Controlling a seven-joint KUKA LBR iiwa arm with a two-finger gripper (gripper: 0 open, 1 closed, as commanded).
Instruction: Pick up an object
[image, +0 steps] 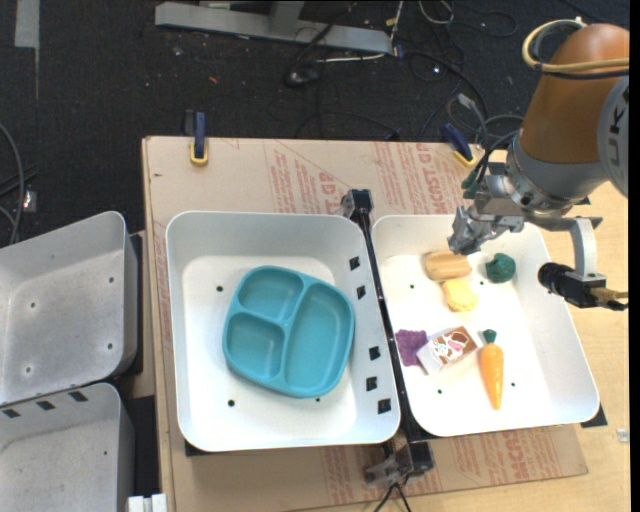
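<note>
In the right bin (560, 400) lie a tan bread roll (445, 266), a yellow chunk (460, 295), a green toy (499, 266), a purple piece (410, 346), a small printed carton (449, 349) and an orange carrot (491, 372). My gripper (467, 240) hangs at the bin's far side, just above and behind the right end of the bread roll. Nothing is seen lifted off the bin floor.
The left bin (200, 400) holds a teal divided plate (289, 330). A black divider with clips (375, 320) runs between the bins. Grey lids (60, 300) lie off the bench to the left. A black fitting (565, 282) juts from the arm over the right bin's rim.
</note>
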